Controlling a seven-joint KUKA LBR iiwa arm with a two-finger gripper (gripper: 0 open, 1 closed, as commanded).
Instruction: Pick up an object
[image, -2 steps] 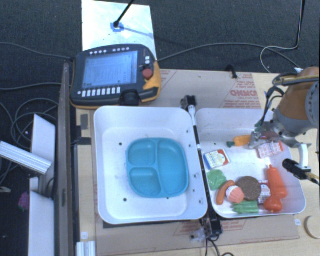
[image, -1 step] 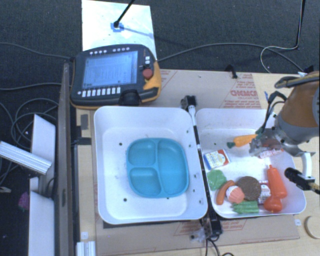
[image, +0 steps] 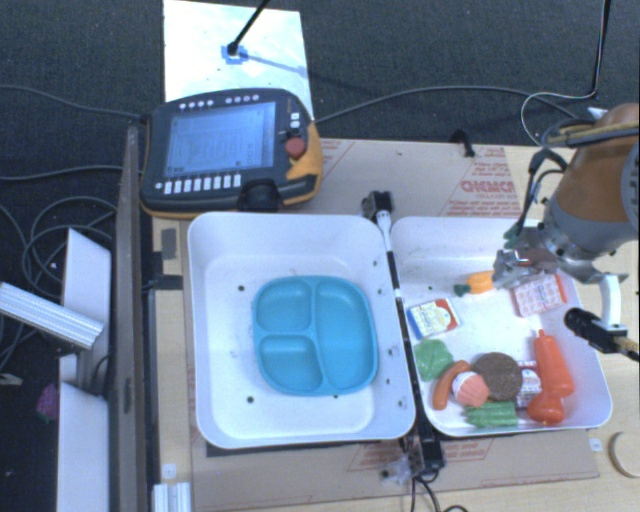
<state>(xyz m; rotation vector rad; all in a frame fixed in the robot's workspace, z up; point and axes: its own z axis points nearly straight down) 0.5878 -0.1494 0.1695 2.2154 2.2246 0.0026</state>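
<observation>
End effector low over the upper part of the right bin, among toy food items.

The end effector (image: 512, 262) sits at the right of the frame over the right bin (image: 440, 238), just beside an orange carrot-like piece (image: 480, 283) and a red-patterned packet (image: 538, 295); whether it grips anything or how wide it stands I cannot tell. Lower in that bin lie a small carton (image: 433, 318), a green piece (image: 433, 358), a brown patty (image: 497, 376) and an orange-red bottle (image: 551, 374). The left bin (image: 215, 250) holds a blue divided plate (image: 314, 334). A teach pendant (image: 228, 148) rests on the bench (image: 440, 170) at upper left.
</observation>
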